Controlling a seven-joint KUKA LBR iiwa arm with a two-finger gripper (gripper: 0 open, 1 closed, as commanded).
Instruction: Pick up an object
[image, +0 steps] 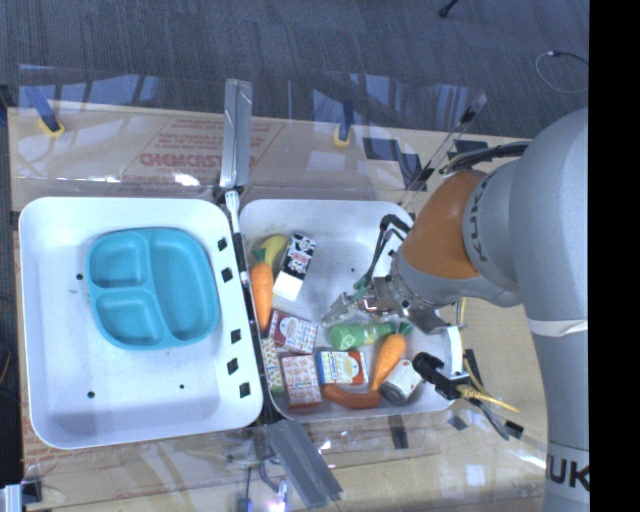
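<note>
Two bins on bench; right bin held toys. Gripper hung just above green bottle; finger state unclear, possibly spread. Advice: descend straight, centre bottle, close firmly.

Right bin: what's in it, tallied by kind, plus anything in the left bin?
Carrots: 2, one at the right bin's left wall, one lower right
Banana: 1
Sausage: 1
Green bottle: 1
Black-and-white carton: 1
Printed food boxes: 3
Can: 1
Blue divided plate, left bin: 1
Total: 11
</note>
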